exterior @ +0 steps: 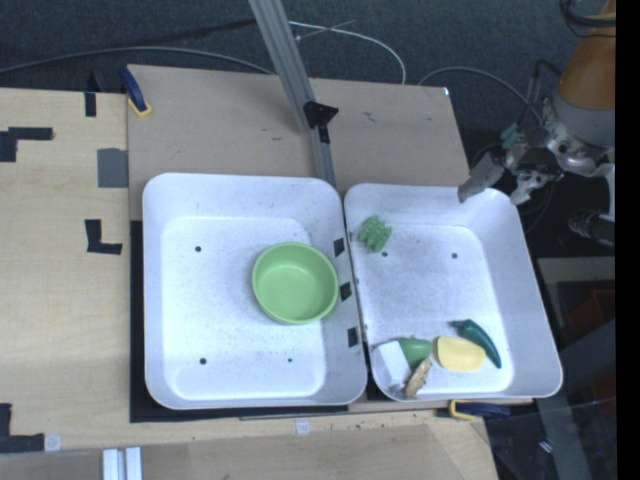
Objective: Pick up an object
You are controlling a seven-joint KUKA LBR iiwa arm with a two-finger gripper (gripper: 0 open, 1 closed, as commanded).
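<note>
While claw (pixel 497 180) hovers: one green bowl (pixel 294 283), two bins (pixel 160 268).

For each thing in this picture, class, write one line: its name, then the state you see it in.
Green bowl: upright, in the left bin.
Small green toy: lying alone, in the right bin.
Yellow piece: lying among the clustered items.
Dark green pepper: lying against the yellow piece.
Hand: at the right bin's far rim, nothing visibly held.
</note>
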